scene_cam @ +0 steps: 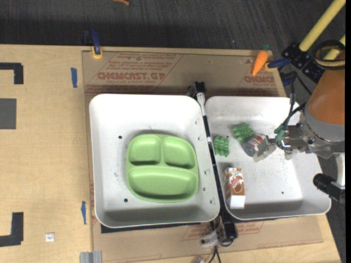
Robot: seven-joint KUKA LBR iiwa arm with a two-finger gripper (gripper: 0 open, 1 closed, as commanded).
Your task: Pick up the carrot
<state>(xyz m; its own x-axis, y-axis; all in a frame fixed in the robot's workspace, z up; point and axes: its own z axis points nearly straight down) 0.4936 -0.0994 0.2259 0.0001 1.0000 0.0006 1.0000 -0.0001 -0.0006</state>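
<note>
The grey arm [329, 114] reaches in from the right edge, its orange band above the wrist, and extends leftward over the right bin [285, 201]. Its hand [270, 143] sits low near the middle of that bin, pointing left, right against a small silvery can-like object [253, 145]; whether the hand is open or closed on anything cannot be told from this angle. Just left of the can lie two green toy pieces [242, 131] [220, 145], and a small red-and-white carton [235, 186] rests nearer the bin's front. The carrot [259, 62] lies outside both bins, on the cardboard of the counter [44, 163] behind the right bin, well apart from the hand. The left bin [104, 125] holds a green divided plate [163, 166].
</note>
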